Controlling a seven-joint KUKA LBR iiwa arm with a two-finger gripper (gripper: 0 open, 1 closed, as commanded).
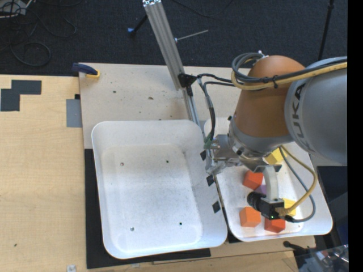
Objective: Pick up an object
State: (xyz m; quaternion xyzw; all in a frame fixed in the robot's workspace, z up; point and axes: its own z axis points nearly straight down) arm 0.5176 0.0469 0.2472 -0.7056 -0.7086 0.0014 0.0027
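Observation:
My gripper point(226, 158) hangs low over the near-left part of the right bin point(317, 222), mostly hidden under the orange wrist band. An orange block point(253, 180) lies just right of it. Two more orange blocks point(249, 216) point(275, 226) rest near the bin's front edge. A yellow piece point(274, 157) shows beside the wrist and another yellow piece point(290, 204) sits further forward. A small purple thing point(260, 196) peeks out between the orange blocks. I see nothing between the gripper's jaws.
The left bin point(108, 152) stands beside the right one, their rims touching. A slanted aluminium post point(167, 41) rises behind the bins. A blue and yellow clamp point(86, 69) sits at the bench's far left corner.

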